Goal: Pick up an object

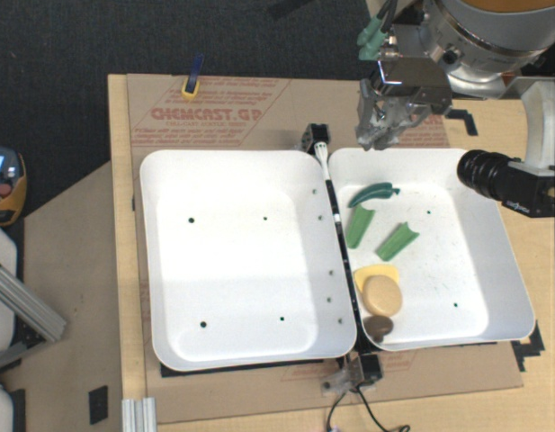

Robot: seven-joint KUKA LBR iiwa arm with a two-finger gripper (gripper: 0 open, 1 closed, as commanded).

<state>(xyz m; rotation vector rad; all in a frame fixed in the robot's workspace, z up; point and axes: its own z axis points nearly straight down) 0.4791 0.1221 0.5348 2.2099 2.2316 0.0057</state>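
My gripper (378, 136) hangs above the far left corner of the right bin (493, 241), well above the objects. In that bin lie a dark green curved piece (374, 193), a green pod (359, 227), a lighter green pod (398, 241), a yellow piece (372, 275) with a tan round disc (382, 294) on it, and a small brown object (378, 327) at the near left corner. Nothing shows between the gripper's fingers.
The left bin (169, 241) lies beside the right one, a black hinge strip (332, 214) between them. A black cylindrical fixture (493, 176) juts in at the right bin's far right. A yellow and blue clip (192, 81) sits on the cardboard behind.
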